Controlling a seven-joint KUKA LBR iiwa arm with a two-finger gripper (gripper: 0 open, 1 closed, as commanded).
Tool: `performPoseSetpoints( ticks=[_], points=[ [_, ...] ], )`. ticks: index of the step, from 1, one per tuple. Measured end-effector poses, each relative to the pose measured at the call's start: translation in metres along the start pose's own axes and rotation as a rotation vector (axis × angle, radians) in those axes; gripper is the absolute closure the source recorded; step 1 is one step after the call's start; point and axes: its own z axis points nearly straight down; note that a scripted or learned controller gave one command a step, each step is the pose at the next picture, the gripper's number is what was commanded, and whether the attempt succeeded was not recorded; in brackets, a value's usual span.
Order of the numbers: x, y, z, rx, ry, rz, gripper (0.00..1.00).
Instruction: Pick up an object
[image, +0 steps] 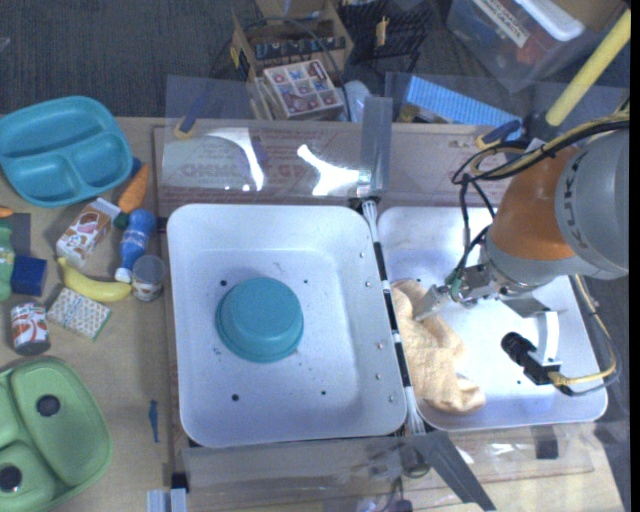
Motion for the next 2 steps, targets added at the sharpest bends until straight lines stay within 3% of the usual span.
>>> performPoseSetpoints(
  ticks=[1,2],
  points=[
    [-0.0003,0.0017,-0.0084,-0.002,0.001,0.000,1.00],
    [-0.0005,0.0015,-0.0083,-0.002,0.001,0.000,0.00]
  ],
)
